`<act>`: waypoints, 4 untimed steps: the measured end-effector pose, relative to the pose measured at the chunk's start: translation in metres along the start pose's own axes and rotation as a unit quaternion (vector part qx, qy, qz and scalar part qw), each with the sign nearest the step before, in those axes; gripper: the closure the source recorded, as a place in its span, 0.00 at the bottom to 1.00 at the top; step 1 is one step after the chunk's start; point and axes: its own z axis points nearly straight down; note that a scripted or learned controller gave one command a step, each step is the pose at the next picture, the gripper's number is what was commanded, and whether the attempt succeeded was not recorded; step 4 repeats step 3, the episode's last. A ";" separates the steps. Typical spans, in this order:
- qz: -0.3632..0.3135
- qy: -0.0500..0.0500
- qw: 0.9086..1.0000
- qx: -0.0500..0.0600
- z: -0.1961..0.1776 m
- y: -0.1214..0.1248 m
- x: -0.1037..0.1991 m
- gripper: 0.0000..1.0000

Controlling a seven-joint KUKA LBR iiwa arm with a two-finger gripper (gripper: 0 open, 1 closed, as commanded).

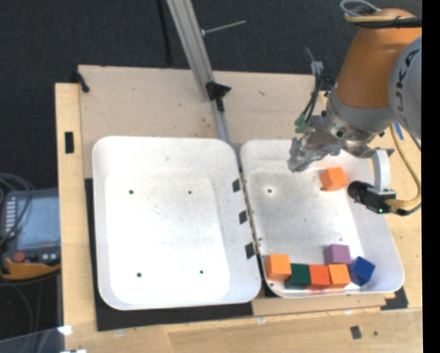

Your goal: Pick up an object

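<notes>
Nearest, along the right bin's [367,230] front wall sits a row of blocks: orange block [279,265], green block [299,275], two more orange cubes, a purple block [338,254] and a blue block [362,269]. Farther back in that bin lies a lone orange cube [332,178]. Just beside it, the arm leans in over the bin's far edge, its end effector [302,155] pointing down; whether it is apart or together cannot be told. It holds nothing visible.
</notes>
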 end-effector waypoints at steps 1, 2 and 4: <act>0.000 0.000 1.000 0.001 0.009 -0.021 0.058 1.00; 0.000 0.000 1.000 0.001 0.005 -0.042 0.101 1.00; -0.001 0.000 1.000 0.001 0.018 -0.051 0.155 1.00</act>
